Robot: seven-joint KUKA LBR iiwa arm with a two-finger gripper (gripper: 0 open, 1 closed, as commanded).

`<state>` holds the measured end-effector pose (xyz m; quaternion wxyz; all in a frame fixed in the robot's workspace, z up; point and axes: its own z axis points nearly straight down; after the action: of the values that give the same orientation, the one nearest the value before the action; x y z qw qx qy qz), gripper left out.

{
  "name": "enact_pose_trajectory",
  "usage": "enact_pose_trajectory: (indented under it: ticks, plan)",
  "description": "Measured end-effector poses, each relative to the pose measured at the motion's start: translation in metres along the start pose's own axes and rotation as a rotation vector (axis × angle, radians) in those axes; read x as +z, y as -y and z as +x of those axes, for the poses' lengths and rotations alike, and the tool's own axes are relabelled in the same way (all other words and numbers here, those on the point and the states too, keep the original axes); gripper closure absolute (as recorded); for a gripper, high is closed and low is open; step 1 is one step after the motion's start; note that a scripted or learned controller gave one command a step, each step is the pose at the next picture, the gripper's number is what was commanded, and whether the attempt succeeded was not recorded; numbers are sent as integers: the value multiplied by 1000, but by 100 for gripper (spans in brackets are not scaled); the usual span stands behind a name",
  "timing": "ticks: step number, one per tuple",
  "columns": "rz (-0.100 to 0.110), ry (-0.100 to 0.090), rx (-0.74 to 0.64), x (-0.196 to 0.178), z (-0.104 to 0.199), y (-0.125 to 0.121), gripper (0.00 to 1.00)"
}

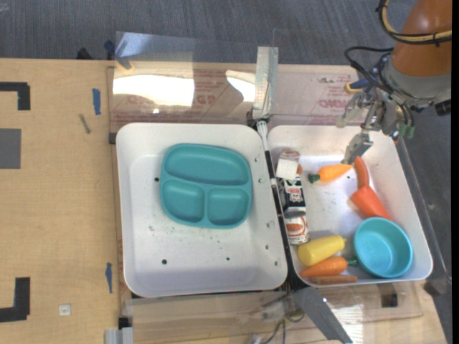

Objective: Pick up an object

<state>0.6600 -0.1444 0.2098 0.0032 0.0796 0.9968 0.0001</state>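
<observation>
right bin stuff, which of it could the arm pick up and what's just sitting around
For the job:
gripper, above the right bin
small carrot
orange piece
teal bowl
yellow piece
carrot at the front
carton along the left wall

Lying about:
teal divided plate in the left bin

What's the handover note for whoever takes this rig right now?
Gripper: low over the right bin's far side, nothing seen held.
Right bin: small carrot just beside the gripper, orange piece, blue bowl, yellow piece, second carrot, bottle along the left wall.
Left bin: teal divided plate.
Done: nothing lifted.
Left: grasp and lift one object.
</observation>
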Motion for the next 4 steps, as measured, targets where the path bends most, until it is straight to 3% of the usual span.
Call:
enact_pose_trajectory:
  ticks: [1, 2, 3, 4]
  plan:
    - [1, 6, -45, 120, 47, 40, 0]
    - [-5, 15, 108, 119, 94, 62, 0]
    - [-6, 10, 190, 120, 126, 48, 0]
    - [-5, 21, 188, 106, 123, 48, 100]
